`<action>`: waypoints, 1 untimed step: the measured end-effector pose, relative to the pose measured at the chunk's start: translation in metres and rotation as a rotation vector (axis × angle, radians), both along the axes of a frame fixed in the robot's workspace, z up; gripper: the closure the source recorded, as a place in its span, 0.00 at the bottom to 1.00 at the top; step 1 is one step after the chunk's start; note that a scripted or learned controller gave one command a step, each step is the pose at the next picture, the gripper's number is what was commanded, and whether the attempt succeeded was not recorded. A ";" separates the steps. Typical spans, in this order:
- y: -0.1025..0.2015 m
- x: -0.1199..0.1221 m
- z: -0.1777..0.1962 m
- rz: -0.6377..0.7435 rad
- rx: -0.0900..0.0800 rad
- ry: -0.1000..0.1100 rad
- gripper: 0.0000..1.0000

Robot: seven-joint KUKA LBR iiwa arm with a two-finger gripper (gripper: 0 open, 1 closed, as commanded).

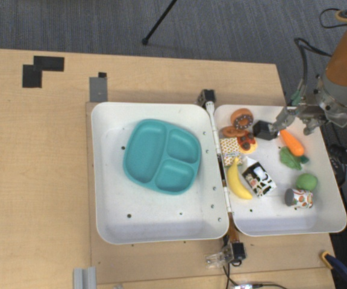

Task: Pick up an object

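Seemingly carrot point(291, 142): orange toy with a green top, smooth and tapered, lying slantwise in the right bin point(336, 218) just under the claw point(294, 120), the likeliest pick
claw: poised over the bin's upper edge; whether it is parted or closed I cannot tell
neighbours: banana point(238, 183), green ball point(306, 182), doughnut point(242, 118), scattered apart, easy to single out
left bin point(107, 221): holds a teal divided plate point(161, 155), glossy plastic
surface point(35, 179): pale wood

No text, number or brand can be read anywhere. A small box point(258, 179) in the right bin point(324, 221) bears a black-and-white print, but it is too blurred to make out any letters. A cup point(300, 198) near it carries a coloured pattern, likewise unreadable. The packet point(230, 146) by the divider shows only a fine checked pattern.
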State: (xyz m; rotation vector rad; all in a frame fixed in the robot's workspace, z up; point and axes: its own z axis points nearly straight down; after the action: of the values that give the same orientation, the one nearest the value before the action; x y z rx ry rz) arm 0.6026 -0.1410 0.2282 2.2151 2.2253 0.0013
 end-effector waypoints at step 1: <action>-0.014 0.017 -0.123 -0.003 0.002 0.004 0.00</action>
State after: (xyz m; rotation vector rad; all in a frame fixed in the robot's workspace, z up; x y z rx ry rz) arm 0.6196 -0.1553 0.1053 2.2211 2.2252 -0.0016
